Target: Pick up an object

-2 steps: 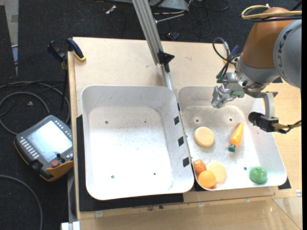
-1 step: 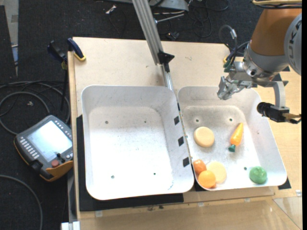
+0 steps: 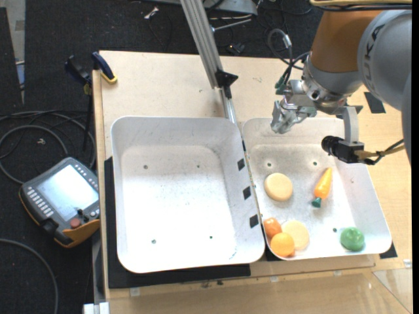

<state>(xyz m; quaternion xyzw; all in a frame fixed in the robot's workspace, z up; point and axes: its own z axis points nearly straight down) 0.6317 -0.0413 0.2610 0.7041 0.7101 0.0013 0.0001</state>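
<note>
My gripper (image 3: 283, 124) hangs over the far left corner of the right bin (image 3: 370, 195), well above the objects, with nothing seen between its fingers. Below it in the right bin lie a pale yellow disc (image 3: 279, 186), a toy carrot (image 3: 322, 184) with a green tip, a green ball (image 3: 353, 239), an orange ball (image 3: 282, 244), a cream round piece (image 3: 296, 233) and a small orange-red piece (image 3: 271, 226). The gripper is nearest the pale yellow disc, which lies a little in front of it.
The left bin (image 3: 131, 175) stands beside the right one, sharing a raised divider edge (image 3: 245, 175). A metal pole (image 3: 206, 44) slants up from the bins' far junction. A teach pendant (image 3: 62, 201) rests off the bench at left. A black camera mount (image 3: 344, 148) juts from the arm.
</note>
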